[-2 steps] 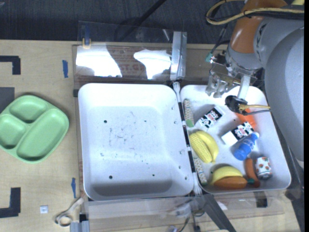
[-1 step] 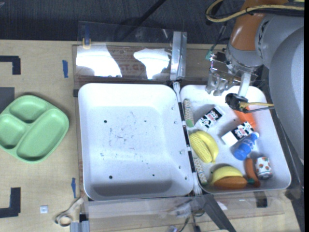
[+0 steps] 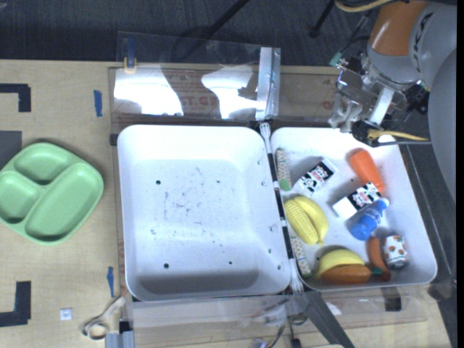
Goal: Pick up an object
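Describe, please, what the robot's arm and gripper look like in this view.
The arm is a smooth, rounded grey shell with a broad orange band above the wrist. A yellowish cable loops beside that band. The gripper is a compact assembly of silvery-grey metal parts with darker fittings; no markings are legible.

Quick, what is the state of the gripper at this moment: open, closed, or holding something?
Gripper: open or closed cannot be told; it hangs above the back rim of the right bin.
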You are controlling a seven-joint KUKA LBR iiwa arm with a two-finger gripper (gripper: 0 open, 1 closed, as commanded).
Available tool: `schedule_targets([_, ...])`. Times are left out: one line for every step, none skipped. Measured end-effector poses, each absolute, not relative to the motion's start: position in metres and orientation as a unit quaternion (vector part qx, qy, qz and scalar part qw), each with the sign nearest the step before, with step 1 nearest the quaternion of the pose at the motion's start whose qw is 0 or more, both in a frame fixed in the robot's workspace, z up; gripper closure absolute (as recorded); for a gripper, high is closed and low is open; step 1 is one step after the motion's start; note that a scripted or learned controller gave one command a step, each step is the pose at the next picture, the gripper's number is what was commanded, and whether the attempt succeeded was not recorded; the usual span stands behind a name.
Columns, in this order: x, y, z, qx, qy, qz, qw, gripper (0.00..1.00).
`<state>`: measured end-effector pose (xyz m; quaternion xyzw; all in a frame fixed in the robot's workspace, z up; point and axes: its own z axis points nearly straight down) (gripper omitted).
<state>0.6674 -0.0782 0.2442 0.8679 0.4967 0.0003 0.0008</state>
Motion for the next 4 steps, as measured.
schedule_targets([0.667, -0.102, 0.245, 0.926, 0.377, 0.0, 0.0, 1.0])
schedule_targets([0.668, -0.099, 0.256, 0.925, 0.379, -0.0002, 0.001, 1.0])
schedule_targets([0.66, -0.116, 0.252, 0.868, 0.497, -0.001, -0.001, 1.0])
schedule_targets([0.668, -0.143, 0.275, 0.929, 0.371, 0.0003, 0.001, 1.0])
